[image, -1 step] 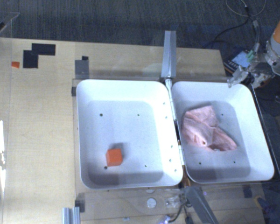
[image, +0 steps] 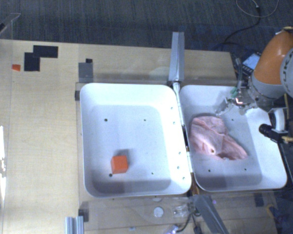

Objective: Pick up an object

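Now left bin (image: pixel 95 130) holds orange block (image: pixel 119 164); right bin (image: pixel 268 174), seemingly pink cloth (image: pixel 216 139)

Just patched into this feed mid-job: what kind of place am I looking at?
Most likely a robot test bench in a lab: a grey arm reaching over two white bins on a wooden bench, loose cable on dark carpet behind.

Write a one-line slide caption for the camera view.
Gripper hovers above the right white bin near a crumpled pink cloth; a small orange block sits in the left white bin.
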